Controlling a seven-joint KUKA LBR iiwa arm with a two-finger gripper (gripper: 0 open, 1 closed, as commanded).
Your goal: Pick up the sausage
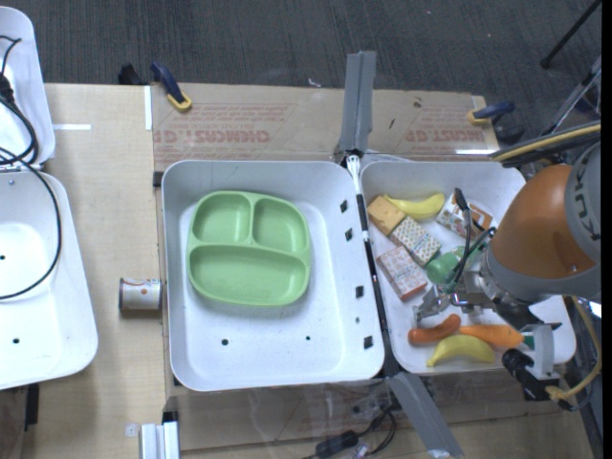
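Wooden bench (105, 113) up top, 2 white bins sitting side by side on it. We spot the sausage (433, 332) lying near the front of the right bin (402, 357), reddish-orange, just behind a banana (462, 352) and left of a carrot (491, 334). Right above its left end we see the gripper (429, 305), pointing down and left, close to the sausage, though whether it's spread or pinched we honestly can't tell. The arm (540, 232) leans in from the right, orange band over the bin. Left bin (182, 333) has a green divided plate (250, 248).
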